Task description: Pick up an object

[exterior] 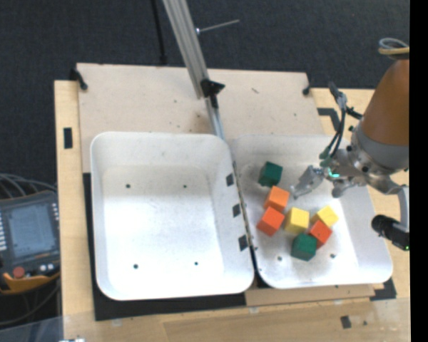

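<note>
Several small cubes lie in the right bin (357,262): a dark green cube (270,173) at the back, two orange cubes (277,197) (271,221), two yellow cubes (297,219) (327,214), a red-orange cube (319,231) and a second green cube (304,246) at the front. My gripper (324,184) hovers above the right bin, just behind the yellow cubes and to the right of the dark green cube. Its fingers (307,182) are spread open, with nothing between them.
The left bin (107,212) sits beside the right one, divided from it by a rim with black clips (237,209). A slanted metal pole (189,41) rises behind the bins. A teach pendant (23,234) lies off the bench at far left.
</note>
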`<state>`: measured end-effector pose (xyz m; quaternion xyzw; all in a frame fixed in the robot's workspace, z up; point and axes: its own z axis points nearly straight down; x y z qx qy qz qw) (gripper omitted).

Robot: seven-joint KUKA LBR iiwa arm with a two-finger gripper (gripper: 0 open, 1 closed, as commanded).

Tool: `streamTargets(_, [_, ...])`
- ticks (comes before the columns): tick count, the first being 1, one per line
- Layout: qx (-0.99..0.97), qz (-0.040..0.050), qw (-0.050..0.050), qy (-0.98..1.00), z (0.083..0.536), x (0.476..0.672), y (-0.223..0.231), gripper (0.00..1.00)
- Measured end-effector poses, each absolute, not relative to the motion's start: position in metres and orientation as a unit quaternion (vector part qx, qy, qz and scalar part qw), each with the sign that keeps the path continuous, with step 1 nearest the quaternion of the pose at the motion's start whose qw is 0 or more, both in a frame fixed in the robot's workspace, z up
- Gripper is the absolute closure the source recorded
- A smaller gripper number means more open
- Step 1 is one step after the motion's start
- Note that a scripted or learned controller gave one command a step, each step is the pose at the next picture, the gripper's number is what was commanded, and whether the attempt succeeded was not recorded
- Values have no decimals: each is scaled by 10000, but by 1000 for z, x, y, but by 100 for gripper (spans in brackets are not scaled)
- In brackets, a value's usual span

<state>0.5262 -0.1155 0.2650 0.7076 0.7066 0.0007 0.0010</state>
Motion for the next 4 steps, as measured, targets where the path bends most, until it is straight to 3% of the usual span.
streamTargets(2, [7077,-15,-11,7065,160,525,-111,0])
streamTargets(3, [7070,67,108,7071,128,530,-111,0])
streamTargets(4, [7100,94,150,7040,140,532,-113,100])
